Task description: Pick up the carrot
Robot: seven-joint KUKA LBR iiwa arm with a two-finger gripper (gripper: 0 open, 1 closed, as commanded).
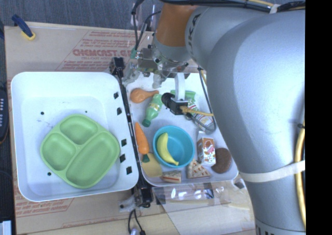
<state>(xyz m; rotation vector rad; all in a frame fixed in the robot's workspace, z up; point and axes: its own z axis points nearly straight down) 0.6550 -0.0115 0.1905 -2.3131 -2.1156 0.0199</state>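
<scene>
The carrot [141, 137] is orange with a small green tip. It lies lengthwise along the left wall of the right bin [230, 140], just left of a blue bowl [181, 148]. My gripper [147, 75] hangs over the far end of that bin, above a brown chicken drumstick [143, 95] and well beyond the carrot. Its fingers stand apart with nothing between them, so it is open. The big grey arm covers the right side of the bin.
The blue bowl holds a banana [166, 148]. A green bottle [153, 108], a juice box [206, 152], a brown cookie [223, 160] and sandwich pieces [171, 177] crowd the right bin. The left bin [31, 99] holds a green divided plate [80, 150].
</scene>
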